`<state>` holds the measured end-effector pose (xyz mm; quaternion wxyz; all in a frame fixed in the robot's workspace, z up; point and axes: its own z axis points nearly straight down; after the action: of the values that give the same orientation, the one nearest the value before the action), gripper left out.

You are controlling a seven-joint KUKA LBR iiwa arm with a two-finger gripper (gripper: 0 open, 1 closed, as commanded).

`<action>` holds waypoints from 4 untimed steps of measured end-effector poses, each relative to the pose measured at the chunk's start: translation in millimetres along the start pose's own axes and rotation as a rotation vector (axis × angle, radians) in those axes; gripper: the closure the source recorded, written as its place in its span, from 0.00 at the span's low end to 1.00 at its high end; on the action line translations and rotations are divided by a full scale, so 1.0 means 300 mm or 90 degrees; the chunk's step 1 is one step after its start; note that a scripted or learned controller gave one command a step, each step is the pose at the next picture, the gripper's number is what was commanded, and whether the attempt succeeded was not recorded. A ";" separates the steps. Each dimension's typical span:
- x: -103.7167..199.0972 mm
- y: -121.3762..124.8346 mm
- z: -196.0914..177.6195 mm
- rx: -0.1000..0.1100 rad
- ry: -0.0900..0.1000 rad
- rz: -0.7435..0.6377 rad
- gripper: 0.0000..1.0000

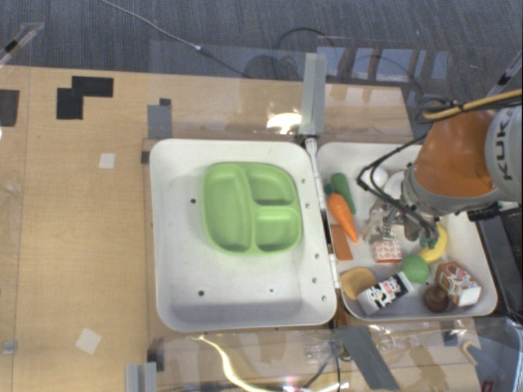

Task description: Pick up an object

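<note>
We are hovering the claw (398, 229), its opening too hidden to tell, over a small carton (387, 250) in the right bin (487, 296), at three o'clock from the carrot (342, 217); it looks light, stiff yet crushable, best pinched across its flat sides.

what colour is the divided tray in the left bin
Light green; the divided tray shows clearly in the camera view.
</note>
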<state>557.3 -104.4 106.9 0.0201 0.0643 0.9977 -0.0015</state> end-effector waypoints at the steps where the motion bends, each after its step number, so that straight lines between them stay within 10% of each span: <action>1: 0.205 0.002 0.032 0.000 0.004 0.050 1.00; 2: 0.055 -0.136 -0.283 0.000 0.016 -0.085 1.00; 3: 0.060 -0.130 -0.274 -0.002 0.020 -0.086 0.00; 4: 0.146 -0.014 0.023 -0.001 0.016 -0.027 0.00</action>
<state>513.4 -103.1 98.1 0.0078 0.0430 0.9990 -0.0006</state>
